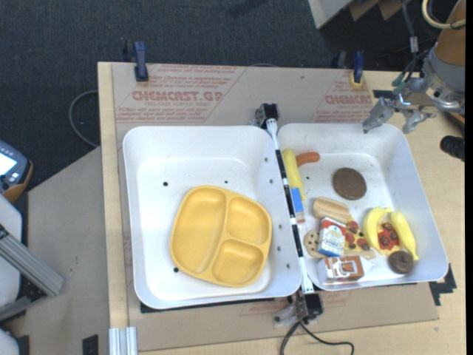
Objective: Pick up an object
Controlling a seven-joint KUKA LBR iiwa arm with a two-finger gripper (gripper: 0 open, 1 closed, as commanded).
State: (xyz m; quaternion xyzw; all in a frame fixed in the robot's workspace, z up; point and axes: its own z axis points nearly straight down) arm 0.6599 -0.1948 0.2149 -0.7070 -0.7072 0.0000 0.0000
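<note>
My gripper [389, 121] hangs over the back right rim of the right bin [420, 170], its fingers spread open with nothing between them. In that bin lie a brown patty [349, 183], a red sausage [309, 157], a long yellow stick with a blue end [293, 177], a bun [330, 208], a chip cookie [311, 241], a small red and white carton [332, 238], a banana [405, 233], a yellow slice with red dots [383, 232], a chocolate doughnut [400, 261] and a flat packet [344, 269]. The patty is the nearest, below and left of the gripper.
The left bin [148, 161] holds a yellow divided plate [220, 235]. Blue clamps [139, 59] [357, 66] grip the board's far edge. A black bracket [267, 114] sits where the two bins meet at the back.
</note>
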